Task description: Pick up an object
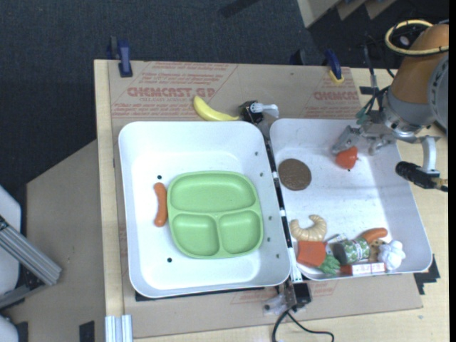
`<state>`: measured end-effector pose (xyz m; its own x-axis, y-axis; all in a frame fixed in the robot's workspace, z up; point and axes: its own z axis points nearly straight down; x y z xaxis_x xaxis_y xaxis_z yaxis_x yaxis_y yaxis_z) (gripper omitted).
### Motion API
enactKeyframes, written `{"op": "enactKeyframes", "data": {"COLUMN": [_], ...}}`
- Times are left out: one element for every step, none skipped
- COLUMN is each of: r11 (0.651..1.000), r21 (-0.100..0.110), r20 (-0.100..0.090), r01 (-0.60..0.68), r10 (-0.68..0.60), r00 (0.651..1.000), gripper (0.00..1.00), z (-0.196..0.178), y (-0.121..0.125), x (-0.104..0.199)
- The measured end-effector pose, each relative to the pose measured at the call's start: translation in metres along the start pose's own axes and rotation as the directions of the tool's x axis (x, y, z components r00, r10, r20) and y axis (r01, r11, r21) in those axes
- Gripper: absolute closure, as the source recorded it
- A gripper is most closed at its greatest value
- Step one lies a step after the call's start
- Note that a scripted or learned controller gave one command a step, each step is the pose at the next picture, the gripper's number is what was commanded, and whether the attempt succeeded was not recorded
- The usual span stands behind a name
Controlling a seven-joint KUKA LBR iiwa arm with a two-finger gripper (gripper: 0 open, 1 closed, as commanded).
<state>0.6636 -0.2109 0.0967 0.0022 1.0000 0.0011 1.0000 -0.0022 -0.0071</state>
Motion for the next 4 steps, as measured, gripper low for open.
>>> {"op": "enactKeyframes", "data": {"r11": [1.000,1.000,1.000,1.000], "r21": [-0.004,-0.003,-0.004,-0.007], "r20": [0.000,0.000,0.000,0.000], "r01": [0.005,0.001,0.001,0.001], "r10": [-0.005,-0.001,-0.001,-0.001], "r00": [1.000,1.000,1.000,1.000], "gripper": [0.00,0.00,0.00,1.00], "z": [0.012,0.012,0.012,0.002], "y": [-0.002,-0.027,-0.044,-0.043], "x": [0.073,0.081,0.080,0.080]}}
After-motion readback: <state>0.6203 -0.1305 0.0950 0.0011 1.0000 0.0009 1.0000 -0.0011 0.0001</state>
